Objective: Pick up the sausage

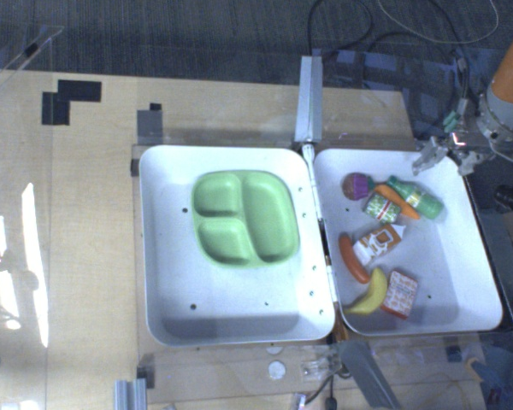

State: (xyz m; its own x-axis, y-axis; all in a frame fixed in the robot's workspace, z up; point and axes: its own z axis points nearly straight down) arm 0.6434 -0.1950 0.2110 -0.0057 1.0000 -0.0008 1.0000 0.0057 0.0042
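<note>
On the bench point(68, 229), the left bin point(162, 314) carries a green divided plate point(244, 218) at its middle. In the right bin point(470, 306), the sausage point(351, 258) lies at about 8 o'clock, beside the small carton point(381, 240), with the banana point(370, 295) just below it at 6. A green bottle point(415, 196) and carrot point(391, 196) sit toward 12. My hand point(445, 149) hangs over that bin's 1 o'clock corner, well apart from the sausage, fingers spread and gripping nothing.
</note>
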